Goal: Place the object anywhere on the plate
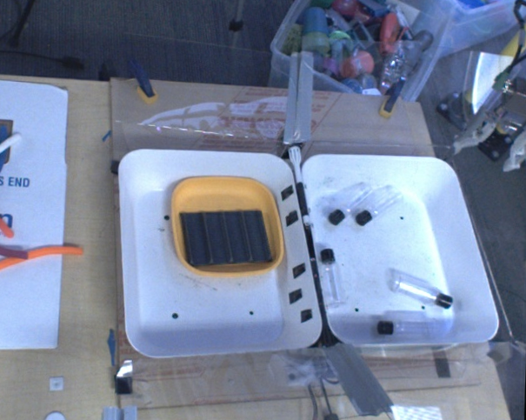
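Observation:
A yellow plate [225, 191] with rounded corners sits in the middle of the left bin [154, 317]. A dark grey ridged slab [225, 237] lies flat on the plate and covers most of its floor. Several clear vials with black caps lie in the right bin [470, 283]: two side by side near the back [361, 204], one along the divider [329, 270], one at the right [419, 290] and one by the front wall [407, 327].
Black clips [297, 271] line the ridge between the two bins. Behind the bins a clear crate [362, 33] holds colourful items. On the left lies a white sheet [21, 264] with an orange-handled tool [35, 254] on it.

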Robot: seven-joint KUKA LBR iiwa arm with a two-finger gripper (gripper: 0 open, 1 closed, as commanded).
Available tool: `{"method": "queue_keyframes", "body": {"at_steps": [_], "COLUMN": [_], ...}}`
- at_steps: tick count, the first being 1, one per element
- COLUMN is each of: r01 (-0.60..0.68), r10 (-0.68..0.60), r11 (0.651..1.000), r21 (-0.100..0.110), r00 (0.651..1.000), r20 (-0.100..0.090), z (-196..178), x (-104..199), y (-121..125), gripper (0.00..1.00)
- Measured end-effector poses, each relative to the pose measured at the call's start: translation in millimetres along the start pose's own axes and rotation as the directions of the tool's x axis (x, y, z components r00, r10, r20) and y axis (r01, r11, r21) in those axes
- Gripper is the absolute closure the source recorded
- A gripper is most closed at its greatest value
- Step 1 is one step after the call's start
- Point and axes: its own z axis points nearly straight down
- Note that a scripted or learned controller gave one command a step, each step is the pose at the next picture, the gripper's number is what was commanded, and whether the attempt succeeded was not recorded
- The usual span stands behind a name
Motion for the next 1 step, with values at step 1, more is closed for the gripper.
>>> {"method": "queue_keyframes", "body": {"at_steps": [1], "r01": [-0.017], "r10": [0.017], "r11": [1.0], "r21": [0.0], "r00": [1.0], "r20": [0.001], "z": [27.8], "x": [-0.4], "y": [-0.5], "gripper": [0.0]}}
